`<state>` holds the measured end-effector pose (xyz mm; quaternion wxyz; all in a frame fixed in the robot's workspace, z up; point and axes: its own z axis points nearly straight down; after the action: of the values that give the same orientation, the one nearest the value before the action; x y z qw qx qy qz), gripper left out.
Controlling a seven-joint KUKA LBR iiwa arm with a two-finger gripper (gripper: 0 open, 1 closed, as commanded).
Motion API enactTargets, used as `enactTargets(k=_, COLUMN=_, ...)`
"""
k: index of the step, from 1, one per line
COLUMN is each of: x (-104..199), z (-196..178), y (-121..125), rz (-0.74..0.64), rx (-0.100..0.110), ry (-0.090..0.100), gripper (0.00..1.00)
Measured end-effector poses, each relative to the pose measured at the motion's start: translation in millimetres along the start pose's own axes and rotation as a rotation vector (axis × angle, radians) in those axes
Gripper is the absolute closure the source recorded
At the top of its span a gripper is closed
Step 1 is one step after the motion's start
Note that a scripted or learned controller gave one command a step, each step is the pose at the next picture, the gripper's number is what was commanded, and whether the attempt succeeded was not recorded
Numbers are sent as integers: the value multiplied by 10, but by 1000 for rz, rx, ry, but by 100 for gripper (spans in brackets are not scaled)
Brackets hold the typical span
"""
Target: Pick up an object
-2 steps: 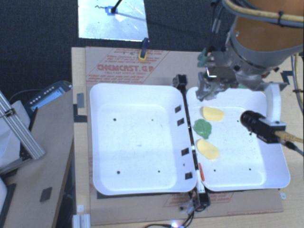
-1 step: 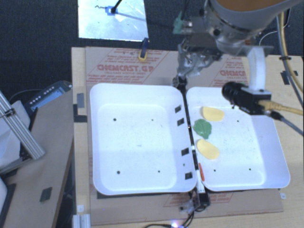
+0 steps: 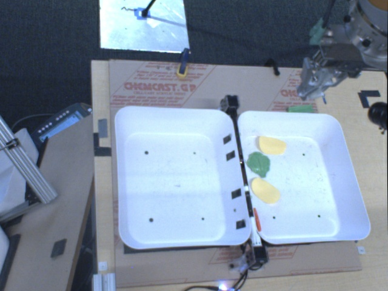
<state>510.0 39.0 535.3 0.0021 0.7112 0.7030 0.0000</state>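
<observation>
Orange strip (image 3: 257,219), two yellow pieces (image 3: 265,190), green piece (image 3: 259,163) share right bin (image 3: 348,180).

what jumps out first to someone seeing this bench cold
Three small flat pieces cluster at the left side of the right bin: a yellow piece, a green piece below it, and a second yellow piece lower still. The gripper hangs above that bin's far edge.

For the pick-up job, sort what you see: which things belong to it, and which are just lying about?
Belong to the job:
upper yellow piece
green piece
lower yellow piece
gripper
right bin

Lying about:
left bin
yellow clip
metal sheet
</observation>
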Motion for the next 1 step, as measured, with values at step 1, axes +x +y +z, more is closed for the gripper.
enactTargets(k=1, x=-970, z=10, y=321, rz=-3, rx=0, ry=-1, gripper=100)
